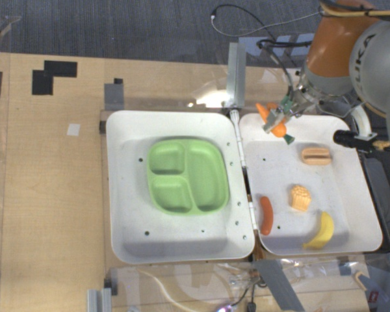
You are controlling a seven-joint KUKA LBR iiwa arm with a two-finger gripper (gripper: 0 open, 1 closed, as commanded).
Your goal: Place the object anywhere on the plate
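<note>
- Over right bin's [367,194] far-left corner, gripper [277,123] sits by carrot [273,120]; can't tell if it's pinching.
- Imo lift slow, then cross to green plate [185,177].

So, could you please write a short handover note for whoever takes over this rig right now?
Gripper: over the far left corner of the right bin, with an orange carrot at its tip. Whether the fingers actually grip the carrot cannot be told from this angle.
Plate: the green sectioned plate sits in the left bin with nothing on it.
Also in the right bin: hot dog bun, corn piece, sausage, banana.
Done: nothing placed yet.
Left: confirm the grasp, carry the carrot to the plate and release it there.
</note>
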